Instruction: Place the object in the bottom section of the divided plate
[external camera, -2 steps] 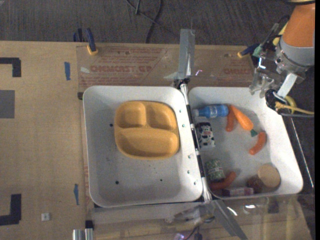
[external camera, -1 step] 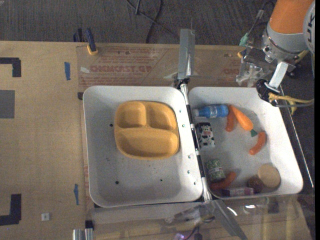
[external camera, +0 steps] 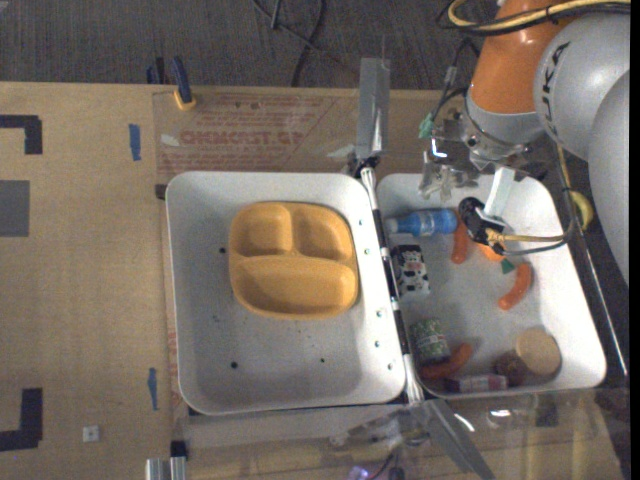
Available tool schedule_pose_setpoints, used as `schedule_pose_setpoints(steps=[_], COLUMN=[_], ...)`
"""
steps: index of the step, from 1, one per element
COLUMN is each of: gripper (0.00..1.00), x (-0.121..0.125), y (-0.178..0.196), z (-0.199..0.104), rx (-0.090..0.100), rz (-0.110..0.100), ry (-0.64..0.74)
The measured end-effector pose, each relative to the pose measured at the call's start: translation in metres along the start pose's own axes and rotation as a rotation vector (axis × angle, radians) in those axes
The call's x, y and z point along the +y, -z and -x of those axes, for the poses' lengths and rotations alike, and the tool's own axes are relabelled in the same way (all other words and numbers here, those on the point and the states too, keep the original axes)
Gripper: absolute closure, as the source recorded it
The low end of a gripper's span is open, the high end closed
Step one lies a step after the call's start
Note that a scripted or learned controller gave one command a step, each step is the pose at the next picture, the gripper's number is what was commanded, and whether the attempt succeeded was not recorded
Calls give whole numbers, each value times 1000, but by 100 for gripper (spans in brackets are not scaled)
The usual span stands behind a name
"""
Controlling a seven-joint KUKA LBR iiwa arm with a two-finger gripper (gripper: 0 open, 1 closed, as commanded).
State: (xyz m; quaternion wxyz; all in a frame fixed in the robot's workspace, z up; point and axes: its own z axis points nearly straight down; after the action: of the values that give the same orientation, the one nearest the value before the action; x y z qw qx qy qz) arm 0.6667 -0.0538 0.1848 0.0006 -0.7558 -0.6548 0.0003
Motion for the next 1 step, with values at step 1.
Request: schedule_pose_setpoints(steps=[1], gripper=[100], x=[-104], y=[-1], z=[-21], rx=[0], rz=[0], ry=[21])
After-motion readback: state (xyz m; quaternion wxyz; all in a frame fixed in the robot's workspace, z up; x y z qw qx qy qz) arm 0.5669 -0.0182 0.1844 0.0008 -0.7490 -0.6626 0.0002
